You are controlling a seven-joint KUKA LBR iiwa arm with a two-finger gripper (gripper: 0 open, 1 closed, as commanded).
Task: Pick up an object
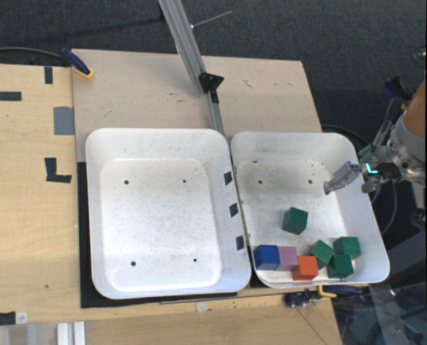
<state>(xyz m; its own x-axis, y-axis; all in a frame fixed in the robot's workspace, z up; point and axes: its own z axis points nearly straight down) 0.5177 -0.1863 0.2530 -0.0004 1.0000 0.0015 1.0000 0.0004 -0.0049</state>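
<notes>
Two white bins side by side on the desk (149, 92), rims touching along the middle.

Left bin (98, 214): bare white floor, speckled, four small dark dots near the corners.

Right bin (271, 146): seven blocks, all in the near half. One green block (295, 221) sits alone, mid-floor, tilted. The rest cluster along the near wall: blue block (267, 256) at the left end, purple block (287, 256) touching it, orange block (307, 267) just beside that. Three more green ones at the near right corner (321, 251), (348, 246), (341, 265), packed close together.

Gripper (341, 177) at the right bin's right edge, above the floor, well apart from every block. A grey finger (337, 178) slants down and left into the bin. Cannot tell whether the fingers are spread or pressed together. Nothing seen between them. A small teal light on the gripper body.

Desk: pale wood, black mat under the bins. Grey and black tape patches (62, 119) at left. A blue-and-yellow clamp (77, 62) at the far left edge. A metal rail (187, 42) runs diagonally from the top down to the bins' join. Dark carpet (343, 27) beyond.
</notes>
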